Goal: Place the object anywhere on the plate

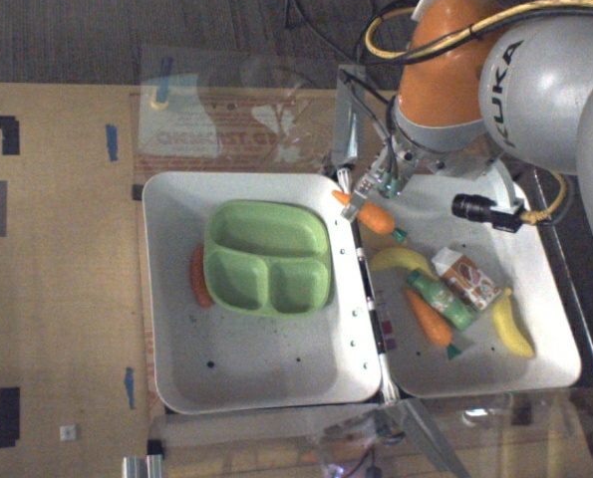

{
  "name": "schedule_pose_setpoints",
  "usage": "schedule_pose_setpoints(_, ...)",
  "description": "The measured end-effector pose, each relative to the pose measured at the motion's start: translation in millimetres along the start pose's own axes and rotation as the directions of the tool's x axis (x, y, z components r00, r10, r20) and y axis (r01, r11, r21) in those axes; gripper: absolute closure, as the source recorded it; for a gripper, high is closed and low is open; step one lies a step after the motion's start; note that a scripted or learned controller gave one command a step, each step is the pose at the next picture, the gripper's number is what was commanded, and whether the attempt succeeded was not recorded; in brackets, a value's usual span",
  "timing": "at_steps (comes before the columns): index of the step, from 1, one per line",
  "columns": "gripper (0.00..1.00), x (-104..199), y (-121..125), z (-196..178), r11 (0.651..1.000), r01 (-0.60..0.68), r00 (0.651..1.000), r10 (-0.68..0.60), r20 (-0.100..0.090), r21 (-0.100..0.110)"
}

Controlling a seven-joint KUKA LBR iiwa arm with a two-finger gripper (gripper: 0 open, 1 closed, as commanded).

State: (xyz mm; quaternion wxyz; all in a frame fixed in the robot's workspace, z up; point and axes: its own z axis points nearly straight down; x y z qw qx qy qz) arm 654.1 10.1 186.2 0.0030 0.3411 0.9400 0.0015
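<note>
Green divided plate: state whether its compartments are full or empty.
Empty. The green divided plate shows bare green in all three compartments; an orange carrot lies beside its left rim, in the left bin.

Plate in left bin, sausage touching it at 9 o'clock. Right bin: carrot at 11, banana at 4.

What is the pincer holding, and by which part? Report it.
The pincer holds a carrot, gripped toward its pointed orange end; the green-capped end hangs free.
</note>
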Motion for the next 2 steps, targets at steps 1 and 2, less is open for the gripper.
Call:
schedule_pose_setpoints(1, 1.00, 73.8, 48.4, -0.1, 0.958, 0.288, 0.958, -0.288, -0.004, 0.000)
schedule_pose_setpoints(2, 0.00, 73.1, 47.8, -0.1, 0.958, 0.287, 0.958, -0.287, -0.004, 0.000)
